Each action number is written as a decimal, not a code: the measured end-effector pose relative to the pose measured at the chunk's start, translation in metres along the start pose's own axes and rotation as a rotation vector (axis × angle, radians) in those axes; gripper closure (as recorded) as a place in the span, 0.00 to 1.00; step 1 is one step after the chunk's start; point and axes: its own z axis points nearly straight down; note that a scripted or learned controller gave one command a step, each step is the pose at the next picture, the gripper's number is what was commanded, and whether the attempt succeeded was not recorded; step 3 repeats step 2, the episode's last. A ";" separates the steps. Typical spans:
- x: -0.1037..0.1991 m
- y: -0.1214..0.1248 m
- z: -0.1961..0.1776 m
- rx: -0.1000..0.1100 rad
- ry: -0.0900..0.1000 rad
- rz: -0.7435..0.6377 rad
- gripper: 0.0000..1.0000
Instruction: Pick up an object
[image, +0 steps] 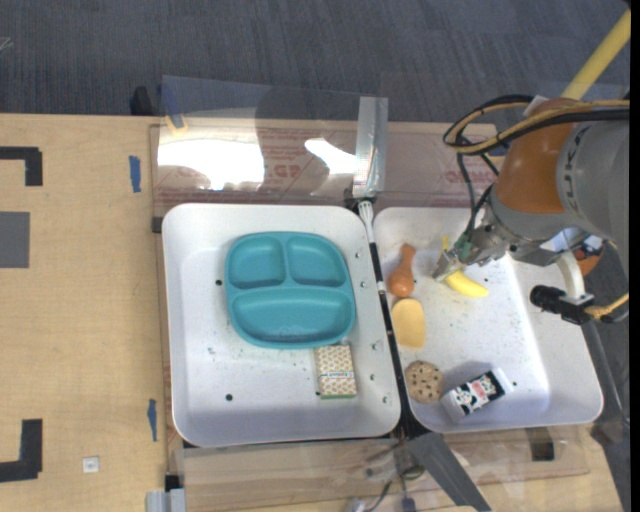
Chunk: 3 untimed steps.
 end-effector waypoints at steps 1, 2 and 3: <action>0.072 0.052 -0.100 0.001 0.007 0.006 1.00; 0.052 0.063 -0.084 0.012 0.005 0.265 1.00; 0.052 0.063 -0.084 0.012 0.005 0.265 1.00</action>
